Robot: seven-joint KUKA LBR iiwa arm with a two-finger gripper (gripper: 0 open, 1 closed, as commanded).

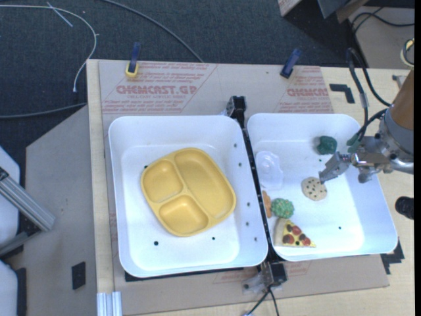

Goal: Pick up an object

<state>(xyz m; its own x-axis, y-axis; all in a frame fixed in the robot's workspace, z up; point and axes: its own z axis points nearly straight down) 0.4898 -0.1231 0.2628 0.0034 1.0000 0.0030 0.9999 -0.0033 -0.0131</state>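
**Claw above the right bin, beside the cookie**

The claw (pixel 334 168) hangs in the right bin (pixel 368 242), its fingers apparently a little apart and holding nothing. The cookie (pixel 314 189) lies just beside its tip. Broccoli (pixel 283 207) and a pizza slice (pixel 295 235) lie nearer the front. The left bin (pixel 128 176) carries a yellow divided plate (pixel 188 191)

A round tan cookie (pixel 314 189) dotted with dark chips is laid flat mid-floor in the right bin (pixel 368 236). A dark green lump (pixel 326 144) is seen toward the back, a broccoli floret (pixel 283 208) near the left wall, and a pizza slice (pixel 295 235) at the front.
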